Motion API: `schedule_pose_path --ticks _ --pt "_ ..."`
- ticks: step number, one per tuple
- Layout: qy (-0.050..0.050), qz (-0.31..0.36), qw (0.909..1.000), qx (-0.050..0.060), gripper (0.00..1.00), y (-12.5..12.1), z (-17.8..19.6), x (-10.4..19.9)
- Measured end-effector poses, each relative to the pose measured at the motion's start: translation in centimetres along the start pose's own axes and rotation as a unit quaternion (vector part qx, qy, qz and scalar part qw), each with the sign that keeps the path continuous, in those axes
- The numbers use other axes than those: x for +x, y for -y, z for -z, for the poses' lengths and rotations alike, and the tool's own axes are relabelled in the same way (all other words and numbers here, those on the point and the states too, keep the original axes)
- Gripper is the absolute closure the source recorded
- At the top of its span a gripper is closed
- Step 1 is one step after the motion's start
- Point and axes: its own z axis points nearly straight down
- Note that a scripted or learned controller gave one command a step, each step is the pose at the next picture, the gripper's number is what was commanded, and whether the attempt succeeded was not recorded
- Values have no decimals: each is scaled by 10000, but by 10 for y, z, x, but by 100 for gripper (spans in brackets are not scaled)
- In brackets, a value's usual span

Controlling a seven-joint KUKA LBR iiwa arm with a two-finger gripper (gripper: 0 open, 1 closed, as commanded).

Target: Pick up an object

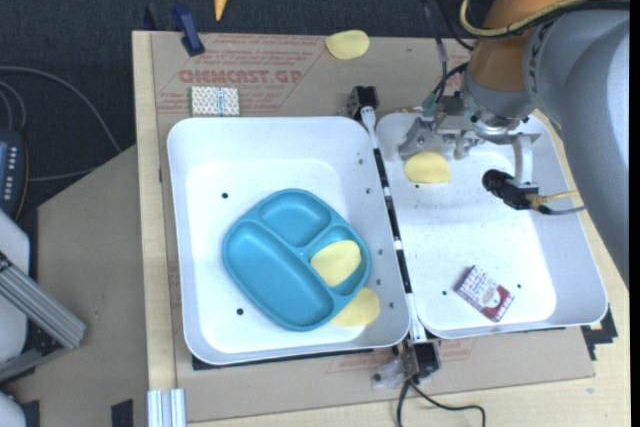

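My gripper [436, 149] hangs over the back left corner of the right bin [560, 300]. It looks open, its fingers spread just above a pale yellow lump [428, 169] that lies on the bin floor. Nothing is held between them. A small red and white packet [484, 293] lies near the front of the same bin. In the left bin [200, 165] sits a blue divided plate [275, 265] with a yellow piece [336, 260] in one compartment. Another yellow piece [356, 308] rests against the plate's front edge.
Outside the bins, on the bench's back, lie a yellow disc [347, 44], a patterned packet [215, 100] and a blue object [187, 29]. A small carrot [221, 0] lies on the dark floor beyond. The arm covers the right bin's far right side.
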Motion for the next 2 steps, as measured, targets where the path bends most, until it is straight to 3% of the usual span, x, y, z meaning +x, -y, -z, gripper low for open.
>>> schedule_pose_path --ticks 1,2 --pt "-5 -3 10000 26 0 2 -11 2" --pt "-1 0 10000 -1 100 0 0 2"
